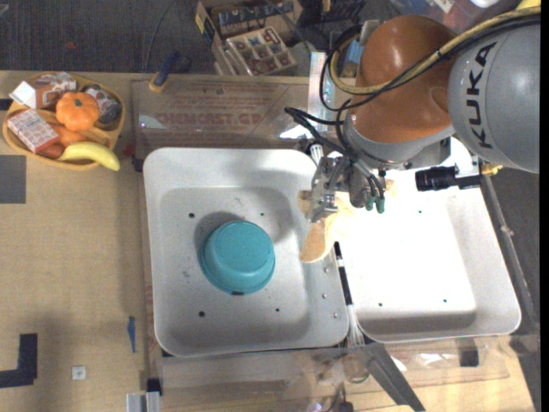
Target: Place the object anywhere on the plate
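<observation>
A teal round plate [238,257] lies upside-down-looking in the middle of the left bin [171,187]. My gripper [327,201] hangs over the ridge between the two bins, up and to the right of the plate. It is shut on a tan, elongated object [314,240], whose lower end dangles just above the left bin's right rim. The object's upper end is hidden between the fingers. A gap of bare bin floor separates the object from the plate.
The right bin [429,273] lies under the arm. A basket of toy food [64,123] with a banana and a pumpkin sits on the bench at the far left. Boxes and cables crowd the area behind the bins.
</observation>
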